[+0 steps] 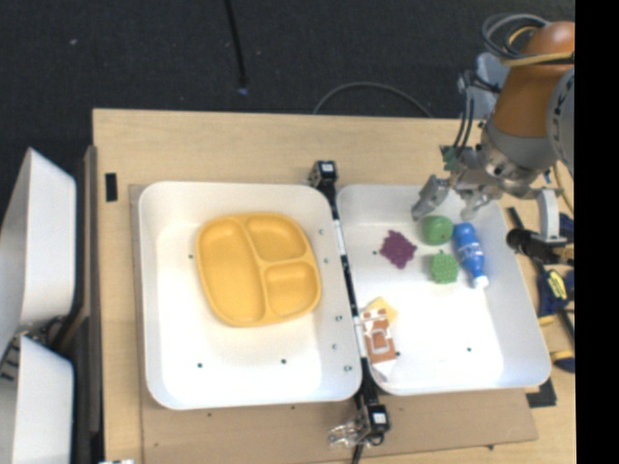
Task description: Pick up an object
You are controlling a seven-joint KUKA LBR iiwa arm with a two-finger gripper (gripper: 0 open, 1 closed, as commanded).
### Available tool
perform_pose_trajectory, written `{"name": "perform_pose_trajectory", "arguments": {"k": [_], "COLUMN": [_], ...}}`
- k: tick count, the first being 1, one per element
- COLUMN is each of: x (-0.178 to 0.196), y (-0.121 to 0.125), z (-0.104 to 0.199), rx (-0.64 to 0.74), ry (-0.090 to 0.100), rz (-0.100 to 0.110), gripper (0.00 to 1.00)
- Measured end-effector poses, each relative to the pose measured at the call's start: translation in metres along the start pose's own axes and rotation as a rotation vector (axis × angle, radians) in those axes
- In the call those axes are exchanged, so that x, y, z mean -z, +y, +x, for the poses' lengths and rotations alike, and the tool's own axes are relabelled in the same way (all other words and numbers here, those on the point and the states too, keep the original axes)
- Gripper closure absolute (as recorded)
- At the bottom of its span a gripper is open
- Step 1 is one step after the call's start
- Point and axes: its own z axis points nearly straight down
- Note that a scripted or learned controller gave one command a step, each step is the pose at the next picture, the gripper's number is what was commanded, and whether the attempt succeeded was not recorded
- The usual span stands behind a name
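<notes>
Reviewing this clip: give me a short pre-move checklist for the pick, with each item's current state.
1. Gripper positioned over the right bin: ok, at the bin's far side.
2. A target close by: ok, the green ball lies just below the fingers, the blue bottle beside it.
3. Something held between the fingers: not ok, nothing is seen there.
4. Target free of neighbours: not ok, the green ball, blue bottle and green block crowd together.
5. Easier isolated option: ok, the purple object sits apart.
6. Height of fingers above the ball: cannot tell from this slanted view.
</notes>
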Motion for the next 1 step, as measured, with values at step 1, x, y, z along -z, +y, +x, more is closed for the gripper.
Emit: {"name": "perform_pose_trajectory", "arguments": {"k": [1], "x": [0.0093], "y": [0.0028], "z": [0.0004], "rx": [0.002], "ry": [-0.001], "rz": [-0.014], "gripper": [0.00]}}
